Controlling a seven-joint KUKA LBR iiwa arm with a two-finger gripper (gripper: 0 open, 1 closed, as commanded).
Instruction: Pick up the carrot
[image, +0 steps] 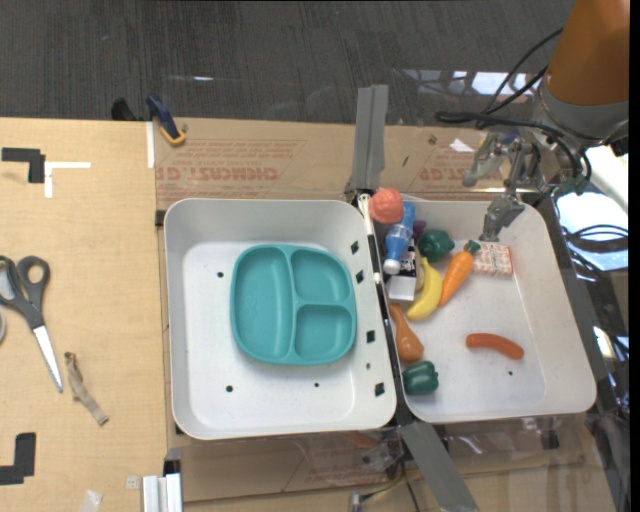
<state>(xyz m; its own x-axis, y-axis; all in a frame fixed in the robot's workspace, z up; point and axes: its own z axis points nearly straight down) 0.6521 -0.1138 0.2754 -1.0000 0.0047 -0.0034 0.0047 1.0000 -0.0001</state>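
The carrot (456, 276), orange with a green top, lies tilted in the right bin (560, 330), its top pointing up and to the right. It rests between a yellow banana (428, 290) on its left and a small pink-and-white box (493, 260) on its right. My gripper (502, 208) hangs over the bin's far right part, up and to the right of the carrot's green end and apart from it. Nothing is seen held in it.
The right bin also holds a red sausage (494, 345), two green peppers (420, 377) (435, 243), a brown-orange piece (405, 336), a blue bottle (398, 245) and a pink ball (388, 207). A teal divided plate (295, 303) lies in the left bin (190, 300). Scissors (32, 305) lie far left.
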